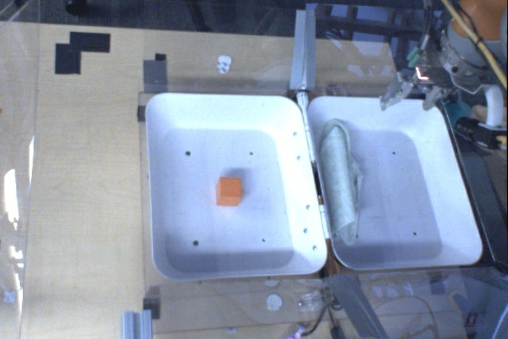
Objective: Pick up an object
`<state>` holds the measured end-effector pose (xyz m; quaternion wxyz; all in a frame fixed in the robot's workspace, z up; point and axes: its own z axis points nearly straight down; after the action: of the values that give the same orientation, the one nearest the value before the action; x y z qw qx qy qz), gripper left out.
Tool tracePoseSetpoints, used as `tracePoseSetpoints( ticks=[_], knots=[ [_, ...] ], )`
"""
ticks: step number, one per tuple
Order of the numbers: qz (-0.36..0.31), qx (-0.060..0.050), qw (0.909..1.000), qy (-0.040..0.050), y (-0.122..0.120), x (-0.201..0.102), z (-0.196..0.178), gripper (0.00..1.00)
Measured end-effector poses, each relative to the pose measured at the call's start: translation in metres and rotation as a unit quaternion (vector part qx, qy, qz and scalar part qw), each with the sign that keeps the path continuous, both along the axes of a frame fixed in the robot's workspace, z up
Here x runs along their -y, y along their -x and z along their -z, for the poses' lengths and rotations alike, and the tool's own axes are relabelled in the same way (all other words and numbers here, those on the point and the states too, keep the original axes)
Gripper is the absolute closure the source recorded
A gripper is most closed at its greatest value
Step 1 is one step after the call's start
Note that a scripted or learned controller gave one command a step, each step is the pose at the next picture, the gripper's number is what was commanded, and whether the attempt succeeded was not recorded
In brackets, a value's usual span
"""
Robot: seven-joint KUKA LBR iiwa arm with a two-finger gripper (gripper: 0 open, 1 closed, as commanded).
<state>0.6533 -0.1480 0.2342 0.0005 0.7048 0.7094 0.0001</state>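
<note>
1 orange cube [229, 191], 1 rolled cloth [340, 179], 2 bins [159, 171]; claw [413, 97] spread, holding nothing.

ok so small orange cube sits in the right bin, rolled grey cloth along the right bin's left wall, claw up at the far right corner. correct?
One error: the small orange cube sits in the left white bin, not the right one. The camera view shows it. The rest holds: the rolled grey cloth lies along the left wall of the right white bin, and the claw is at that bin's far right corner.

Cube [229, 191] in left bin [171, 250]; rolled cloth [340, 179], perhaps, in right bin [444, 242].
</note>
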Motion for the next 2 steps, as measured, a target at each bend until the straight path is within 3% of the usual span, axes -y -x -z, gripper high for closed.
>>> tracePoseSetpoints(
  ticks=[1, 2],
  knots=[
    [0.0, 0.0, 1.0, 0.0003, -0.016, 0.051, 0.123, 0.0],
    [-0.003, 0.003, 1.0, 0.0019, -0.018, 0.05, 0.111, 1.0]
  ],
)
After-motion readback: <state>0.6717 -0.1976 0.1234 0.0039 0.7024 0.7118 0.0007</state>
